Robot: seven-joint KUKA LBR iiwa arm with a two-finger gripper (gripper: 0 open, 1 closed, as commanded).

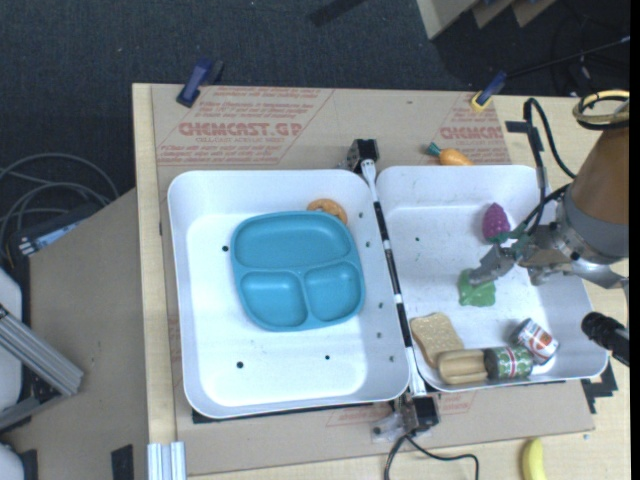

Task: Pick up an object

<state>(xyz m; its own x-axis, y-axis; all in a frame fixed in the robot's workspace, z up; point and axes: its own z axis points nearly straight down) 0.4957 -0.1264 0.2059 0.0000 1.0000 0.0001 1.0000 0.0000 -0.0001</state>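
left bin (200,298): a divided tray (297,269) at centre, a cookie (327,208) behind it at the rim. right bin (440,193): a toy grape bunch (496,221) at rear, a leafy toy (477,290) mid-floor, and a bread slice (434,334), bottle (488,364) and can (537,341) along the front.

The arm (607,198) is cut off at the right edge, and the yellow object (533,459) by the bottom edge.

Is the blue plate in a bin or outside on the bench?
In a bin. The blue plate lies flat inside the left bin, with white floor showing all round it.
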